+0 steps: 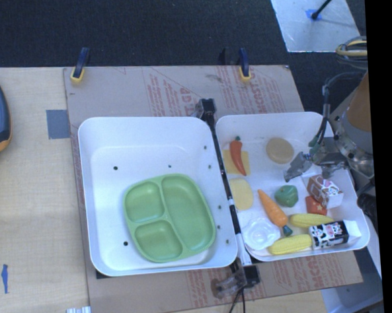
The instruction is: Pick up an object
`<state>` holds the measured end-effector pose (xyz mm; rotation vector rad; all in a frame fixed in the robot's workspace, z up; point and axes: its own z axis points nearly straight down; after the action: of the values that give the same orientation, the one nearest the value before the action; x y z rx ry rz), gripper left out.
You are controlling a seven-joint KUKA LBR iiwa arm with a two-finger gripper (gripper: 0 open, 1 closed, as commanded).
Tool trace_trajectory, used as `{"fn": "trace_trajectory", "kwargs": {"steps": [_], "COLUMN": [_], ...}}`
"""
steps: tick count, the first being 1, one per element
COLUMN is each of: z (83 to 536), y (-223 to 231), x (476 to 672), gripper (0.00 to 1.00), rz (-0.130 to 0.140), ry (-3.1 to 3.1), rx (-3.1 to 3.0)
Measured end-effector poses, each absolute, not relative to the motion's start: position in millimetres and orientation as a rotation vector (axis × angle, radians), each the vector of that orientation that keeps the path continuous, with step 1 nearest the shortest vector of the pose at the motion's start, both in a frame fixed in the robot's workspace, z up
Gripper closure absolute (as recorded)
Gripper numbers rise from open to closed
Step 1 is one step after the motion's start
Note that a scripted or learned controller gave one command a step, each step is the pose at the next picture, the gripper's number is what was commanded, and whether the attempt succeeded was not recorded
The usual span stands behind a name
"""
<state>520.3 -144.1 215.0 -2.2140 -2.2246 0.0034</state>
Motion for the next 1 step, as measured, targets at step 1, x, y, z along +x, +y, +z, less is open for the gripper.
{"fn": "trace_trajectory", "kwargs": {"steps": [1], "z": [152.6], "y": [-107.4], "x": [516.0], "gripper": [0.00], "rz": [0.008], "ry": [-2.225], "rx": [-2.206]}}
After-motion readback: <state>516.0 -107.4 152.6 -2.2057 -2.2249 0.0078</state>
